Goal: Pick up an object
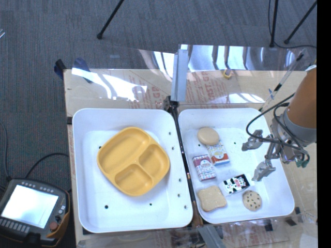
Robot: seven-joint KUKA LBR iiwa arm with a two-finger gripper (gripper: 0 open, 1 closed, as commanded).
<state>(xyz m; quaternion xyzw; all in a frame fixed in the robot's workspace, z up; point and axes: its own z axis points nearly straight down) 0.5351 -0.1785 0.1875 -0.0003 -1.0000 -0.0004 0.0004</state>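
Gripper (264, 170), fingers too blurred to tell spread from closed, hovered over the right bin (287, 200). Nearest lay the cow-print carton (236, 184), just left and nearer, long axis slanting; the cookie (252, 200) sat nearer still.

This is a robotics lab. A grey industrial arm with an orange band (305, 107) works at a bench carrying two shallow white plastic bins (83, 138), a handheld teach pendant with a lit screen (31, 208) lies on grey carpet, and black tripod legs (115, 12) stand behind.
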